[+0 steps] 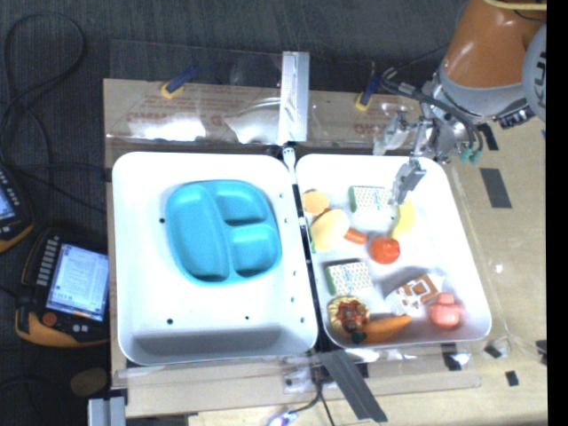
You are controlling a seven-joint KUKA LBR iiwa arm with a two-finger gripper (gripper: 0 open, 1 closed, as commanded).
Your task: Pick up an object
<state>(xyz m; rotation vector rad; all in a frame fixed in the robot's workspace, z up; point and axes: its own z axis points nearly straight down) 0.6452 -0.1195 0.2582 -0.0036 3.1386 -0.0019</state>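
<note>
The tool (406, 185) is hanging over the right bin (470, 264), just above a banana (405, 219); its grip cannot be told.

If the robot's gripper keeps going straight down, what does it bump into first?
Probably the banana, which lies just under the gripper in the right bin. Depth is hard to judge, so it could reach the green box beside it.

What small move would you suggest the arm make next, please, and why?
Probably a short descent, straight down. The tool hangs over the back of the right bin with nothing seen between its fingers, and the banana and tomato lie just in front of it. Lowering there, perhaps shifting slightly toward the banana, seems the likeliest way to reach an object.
</note>
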